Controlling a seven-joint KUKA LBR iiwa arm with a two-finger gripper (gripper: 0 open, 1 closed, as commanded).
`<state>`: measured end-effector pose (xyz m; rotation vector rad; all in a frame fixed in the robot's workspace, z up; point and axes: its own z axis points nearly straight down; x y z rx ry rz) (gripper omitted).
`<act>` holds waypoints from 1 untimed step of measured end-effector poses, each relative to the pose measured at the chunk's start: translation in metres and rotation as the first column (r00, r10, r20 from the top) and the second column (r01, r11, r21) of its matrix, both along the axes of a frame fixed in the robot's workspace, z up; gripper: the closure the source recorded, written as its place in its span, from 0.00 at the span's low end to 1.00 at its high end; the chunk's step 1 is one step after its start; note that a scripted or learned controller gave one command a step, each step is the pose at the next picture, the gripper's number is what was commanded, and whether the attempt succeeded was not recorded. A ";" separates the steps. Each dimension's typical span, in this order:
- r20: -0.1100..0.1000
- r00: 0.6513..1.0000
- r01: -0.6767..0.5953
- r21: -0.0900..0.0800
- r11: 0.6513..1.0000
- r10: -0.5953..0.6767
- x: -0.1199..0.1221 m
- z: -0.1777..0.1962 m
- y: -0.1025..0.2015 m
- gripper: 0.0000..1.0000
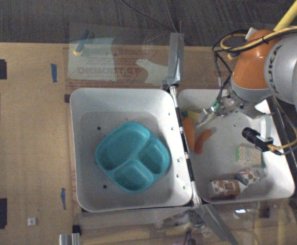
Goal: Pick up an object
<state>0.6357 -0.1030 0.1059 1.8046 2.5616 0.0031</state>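
Grey arm with an orange band (pixel 255 65) reaching into the right shallow white bin (pixel 286 185).

Its two-finger gripper (pixel 215 108) hangs low in the upper left part of that bin; whether it is spread or closed cannot be told. Just below the gripper lies an orange sausage-shaped toy (pixel 202 141), with a second orange piece (pixel 189 131) beside it against the bin's left wall. A small patterned carton (pixel 249 154) and two small printed boxes (pixel 226 187) (pixel 249 176) lie toward the bin's lower right. Left of this bin, the neighbouring white bin (pixel 82 106) holds a teal plastic divided plate (pixel 133 157).
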 end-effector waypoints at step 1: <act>-0.016 0.999 -0.033 0.005 0.999 0.033 0.030 -0.020 -0.015 0.00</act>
